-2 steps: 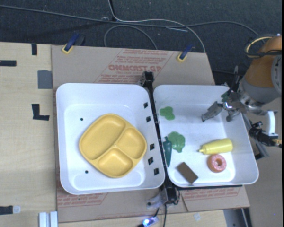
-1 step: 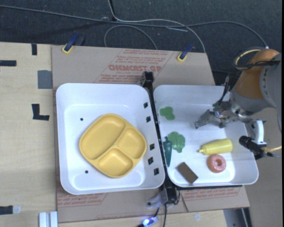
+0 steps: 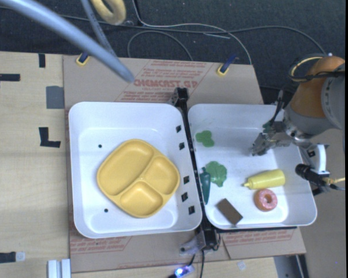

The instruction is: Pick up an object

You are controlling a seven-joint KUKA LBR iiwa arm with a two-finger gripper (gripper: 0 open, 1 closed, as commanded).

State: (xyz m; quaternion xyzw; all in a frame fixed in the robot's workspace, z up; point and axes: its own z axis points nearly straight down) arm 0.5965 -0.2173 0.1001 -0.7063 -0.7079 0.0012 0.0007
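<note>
The bench (image 3: 23,172) carries a cardboard sheet (image 3: 162,80) under two white bins. The left bin (image 3: 81,120) holds a yellow divided plate (image 3: 138,177). The right bin (image 3: 238,114) holds the candidate objects, spread apart so each can be approached singly: yellow bottle (image 3: 265,180), green leafy pieces (image 3: 216,172), brown block (image 3: 228,211), pink ring (image 3: 265,200). The gripper (image 3: 261,146) sits low over bare bin floor, near the bottle; jaw state probably closed, but cannot be told. Nothing is visibly gripped.
</note>
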